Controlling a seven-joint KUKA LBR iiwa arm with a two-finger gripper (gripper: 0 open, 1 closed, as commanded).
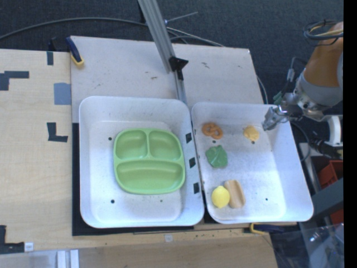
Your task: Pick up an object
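Gripper (pixel 271 118) hovering over right bin (pixel 290 166) at far-right rim, just beside small yellow lumpy piece (pixel 251 133); jaws' state impossible to tell. Pretzel (pixel 212 130), green leafy piece (pixel 217 157), lemon (pixel 221 196) touching hot-dog bun (pixel 236 194), all smooth toy plastic. Risk: rounded pieces slipping, jaws catching bin wall. Green divided plate (pixel 149 161) lying in left bin (pixel 89 166).

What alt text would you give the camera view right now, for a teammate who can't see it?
The arm's claw hangs over the right bin's far right rim, near a small yellow piece. That bin also has a pretzel, green leafy toy, lemon and hot dog bun. The left bin carries a green divided plate.
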